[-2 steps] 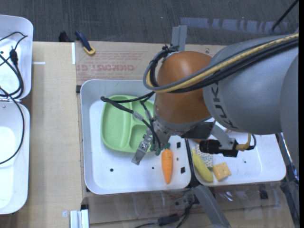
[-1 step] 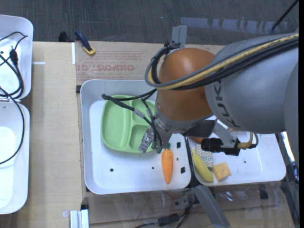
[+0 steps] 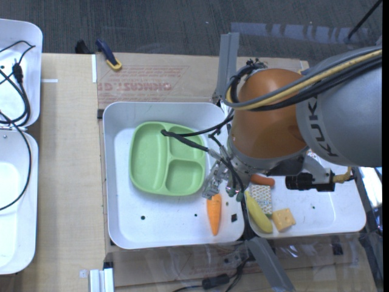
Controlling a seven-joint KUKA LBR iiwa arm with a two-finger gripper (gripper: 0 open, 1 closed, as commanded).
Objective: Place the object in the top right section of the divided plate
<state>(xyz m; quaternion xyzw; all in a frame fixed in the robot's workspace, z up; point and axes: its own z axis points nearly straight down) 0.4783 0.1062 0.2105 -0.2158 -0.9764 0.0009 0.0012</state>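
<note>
Below my gripper point(image 3: 217, 184), whose state I cannot tell, the tapered orange plastic carrot point(image 3: 214, 214) lies beside the green divided plate point(image 3: 168, 159); descending off-centre risks rolling it away.

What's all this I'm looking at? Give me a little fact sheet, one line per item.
arm: grey with orange band, reaching in from the right
gripper: low over the left bin, just above the carrot's top
carrot: lying on the bin floor, beside the plate
divided plate: green, nothing in its sections
right bin: holds a banana, a cracker and a sausage
task status: carrot not yet on the plate
</note>
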